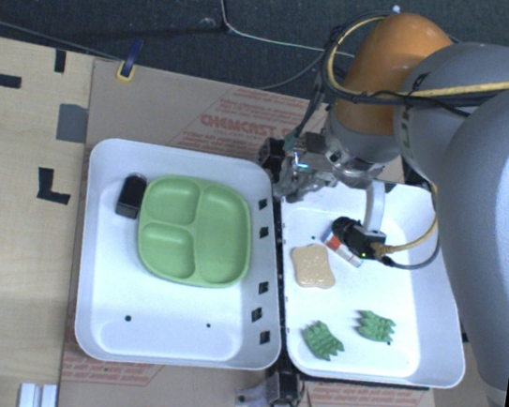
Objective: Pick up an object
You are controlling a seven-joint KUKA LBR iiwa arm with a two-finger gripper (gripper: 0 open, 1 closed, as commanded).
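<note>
Grey and bulky, the arm [485, 185] covers the right side of my feed, its orange band [389, 66] sitting above the far edge of the right bin [431, 357]. Under it lies the cardboard-topped table [201, 114], carrying both white bins side by side. My left bin [86, 315] holds a green divided plate [196, 232] with a small black block [130, 195] touching its left edge. The gripper [299, 174] hangs at the far corner where the bins meet; I cannot tell how its fingers stand. In the right bin I see a tan bread-shaped piece [312, 267], and nearer me two green leafy toys [323, 340] [375, 327], apart.
</note>
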